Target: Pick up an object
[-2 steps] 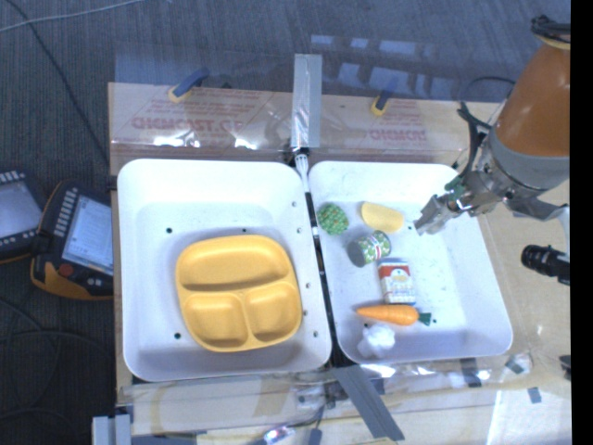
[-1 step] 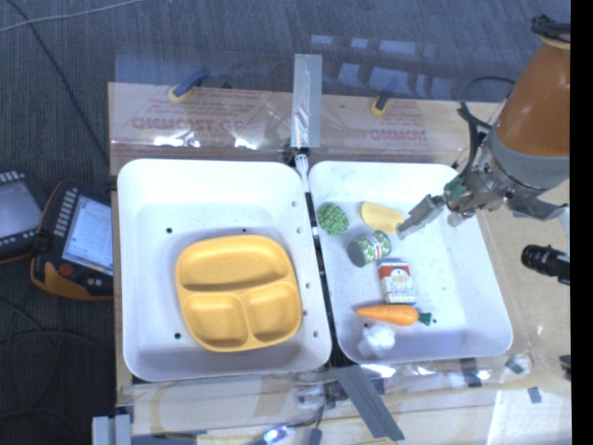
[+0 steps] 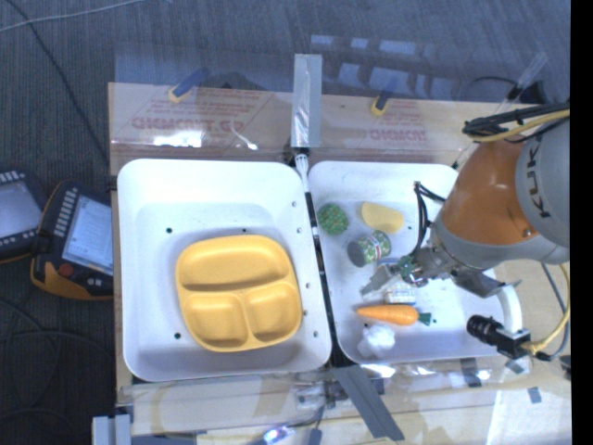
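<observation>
We are counting two white bins: left bin (image 3: 139, 248) carrying one yellow divided tray (image 3: 239, 290), right bin (image 3: 435, 170) carrying five small things. Relative to the carrot (image 3: 387, 314), orange with a green end: green ball (image 3: 333, 217), yellow piece (image 3: 382, 217) and can (image 3: 370, 248) above, white lump (image 3: 378, 338) just below. Gripper (image 3: 397, 281) is hovering just above the carrot; we cannot tell its state. Tabletop (image 3: 222, 119) is sitting on grey carpet (image 3: 56, 82).

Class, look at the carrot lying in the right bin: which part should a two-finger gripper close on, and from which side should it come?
Probably the thick orange middle of the carrot, from straight above. It lies flat and lengthwise across the right bin, so the fingers would best close across its narrow width. Its green tip looks too thin, and a white object sits close below it.
</observation>
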You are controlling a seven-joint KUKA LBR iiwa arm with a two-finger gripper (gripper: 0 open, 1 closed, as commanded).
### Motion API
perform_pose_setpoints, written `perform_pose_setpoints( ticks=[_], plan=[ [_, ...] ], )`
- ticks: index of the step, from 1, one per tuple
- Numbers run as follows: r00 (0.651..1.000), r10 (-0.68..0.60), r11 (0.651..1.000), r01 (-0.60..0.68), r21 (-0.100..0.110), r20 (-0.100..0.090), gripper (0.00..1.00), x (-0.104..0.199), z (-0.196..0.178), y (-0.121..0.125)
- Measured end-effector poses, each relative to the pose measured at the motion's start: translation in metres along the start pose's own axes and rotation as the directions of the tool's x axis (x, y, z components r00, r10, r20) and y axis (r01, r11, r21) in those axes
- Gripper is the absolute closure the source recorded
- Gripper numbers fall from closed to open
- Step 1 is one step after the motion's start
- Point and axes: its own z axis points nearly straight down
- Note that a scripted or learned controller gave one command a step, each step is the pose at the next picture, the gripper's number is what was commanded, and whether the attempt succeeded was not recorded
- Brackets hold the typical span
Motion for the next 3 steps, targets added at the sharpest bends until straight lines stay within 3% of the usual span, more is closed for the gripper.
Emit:
perform_pose_setpoints(
  ticks=[1,2,3],
  plan=[
    [1.000,-0.028,0.999,0.028,-0.022,0.013,0.00,-0.024,0.045,0.066],
    [0.999,-0.026,0.999,0.027,-0.034,0.021,1.00,-0.027,0.031,0.069],
    [0.991,-0.136,0.991,0.136,-0.004,0.005,1.00,0.023,-0.174,0.119]
  ],
)
